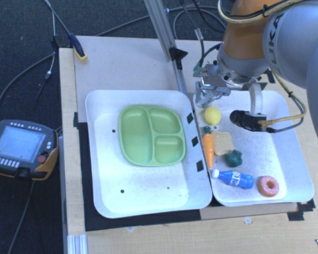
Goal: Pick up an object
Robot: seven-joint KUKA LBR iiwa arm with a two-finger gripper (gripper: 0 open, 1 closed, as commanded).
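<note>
**Gripper low over the right bin's far-left corner, above the yellow ball**

The gripper [206, 97] hangs at the far-left corner of the right bin [291, 165], under the grey arm's orange band [249, 23]. Whether it is spread or closed cannot be told from this angle; nothing is seen gripped.

Just below it, near the bin's left edge, lies a yellow ball [212, 115]. Next along that edge, a carrot [208, 149] lies lengthwise, leafy end toward the ball. A tan bread slice [222, 143] touches the carrot's right side. A dark green piece [233, 159] sits just beside the bread's near corner. A blue bottle [233, 179] lies flat toward the near edge, and a pink doughnut [268, 186] lies right of it.

The left bin [106, 194] carries a green divided plate [151, 135] at its centre.
</note>
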